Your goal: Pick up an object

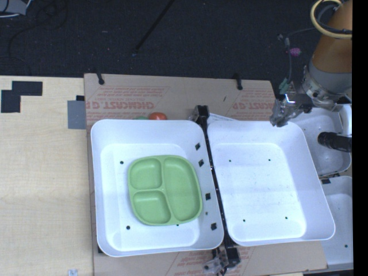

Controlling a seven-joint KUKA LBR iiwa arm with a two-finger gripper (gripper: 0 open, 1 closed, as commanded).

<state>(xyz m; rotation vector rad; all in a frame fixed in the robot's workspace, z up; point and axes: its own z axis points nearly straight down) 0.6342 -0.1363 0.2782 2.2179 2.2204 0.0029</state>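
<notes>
1. The arm's jaws hang over the far right corner of the right bin, close to its rim. I can't tell from here how wide they stand, and nothing shows between them.
2. The only clear thing to pick is the green plate, and it lies in the left bin, well apart from the jaws. My worry is that a descent from where the arm is now would close on bare plastic.
3. The plate looks awkward even if reached: it is flat, wide and shallow, with three compartments. I'd guess a two-finger grip must catch a rim or a divider ridge, or it slides off.
4. The plate sits toward the right side of its bin, near the black clips on the middle seam, so a reach at that edge could knock the wall.
5. Left bin: the green plate, lying flat. Right bin: I see only small dark specks on its floor.
6. A small red-orange thing peeks out behind the left bin on the cardboard; partly hidden, I can't say what it is.
</notes>
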